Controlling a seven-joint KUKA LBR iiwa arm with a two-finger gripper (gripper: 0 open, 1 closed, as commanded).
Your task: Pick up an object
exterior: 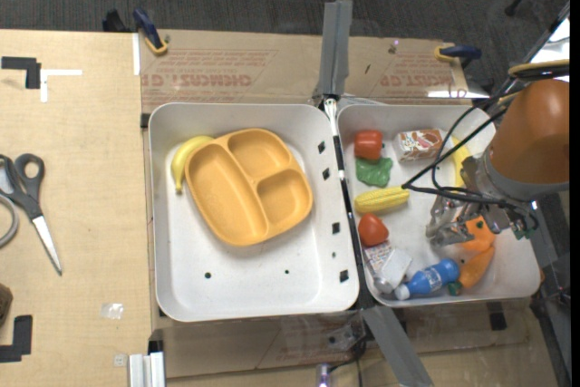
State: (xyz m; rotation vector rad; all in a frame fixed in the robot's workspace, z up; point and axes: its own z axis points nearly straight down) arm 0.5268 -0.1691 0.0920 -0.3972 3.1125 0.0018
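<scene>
While the arm [535, 136] reaches in from the right edge of the frame, its gripper [450, 227] hangs low over the right bin [517, 285], just beside an orange carrot [478, 260]; whether anything sits between its fingers cannot be told. Left of it in that bin lie a corn cob [381, 199], two red tomatoes [368, 143], a green leaf [372, 170], a snack packet [419, 143] and a blue bottle [433, 277]. At frame centre, the left bin [245, 290] holds a yellow divided plate [246, 186] and a banana [186, 157].
</scene>
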